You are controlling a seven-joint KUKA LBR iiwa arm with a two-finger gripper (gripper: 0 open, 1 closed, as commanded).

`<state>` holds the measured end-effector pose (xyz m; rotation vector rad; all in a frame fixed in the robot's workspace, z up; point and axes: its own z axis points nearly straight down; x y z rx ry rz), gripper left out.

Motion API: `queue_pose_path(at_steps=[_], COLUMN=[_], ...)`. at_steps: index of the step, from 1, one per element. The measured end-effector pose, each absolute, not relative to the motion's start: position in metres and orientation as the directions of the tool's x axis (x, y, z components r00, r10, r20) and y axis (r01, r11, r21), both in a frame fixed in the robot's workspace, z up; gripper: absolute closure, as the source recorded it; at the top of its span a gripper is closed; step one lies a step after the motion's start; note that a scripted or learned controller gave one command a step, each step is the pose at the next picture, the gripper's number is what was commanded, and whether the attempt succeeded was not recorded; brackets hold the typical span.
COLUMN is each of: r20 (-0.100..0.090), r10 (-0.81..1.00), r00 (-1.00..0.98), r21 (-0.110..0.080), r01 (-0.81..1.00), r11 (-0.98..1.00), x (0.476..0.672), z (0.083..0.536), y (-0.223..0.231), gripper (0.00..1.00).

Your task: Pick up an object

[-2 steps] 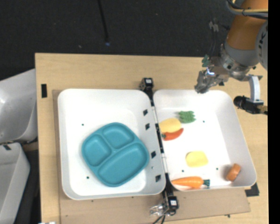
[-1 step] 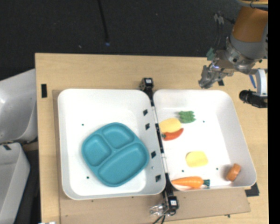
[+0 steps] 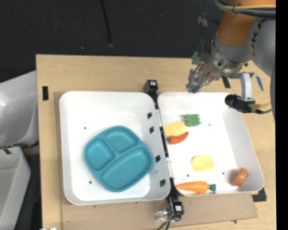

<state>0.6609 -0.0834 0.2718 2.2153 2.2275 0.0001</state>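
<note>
The gripper [image 3: 194, 86] (fingers look nearly closed, holding nothing) should spread wide, then drop squarely onto the green toy vegetable [image 3: 192, 120] just below it.

- You will find no text, label, brand, number or sign that can be read anywhere here
- The arm [image 3: 245, 20] carries some marking on its grey casing at the right edge, but it is cut off and too blurred for you to read
</note>
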Motion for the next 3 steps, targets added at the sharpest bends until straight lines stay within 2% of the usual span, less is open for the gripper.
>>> queue_pose_path(at_steps=[1,3], r20=[0.001,-0.001], r10=[1.000,1.000], r00=[-0.005,-0.005], r21=[0.000,-0.001], r01=[1.000,1.000], r11=[0.005,0.005], x=[0.658,0.670], z=[0.275,0.253], y=[-0.036,0.066], gripper=[1.00,1.00])
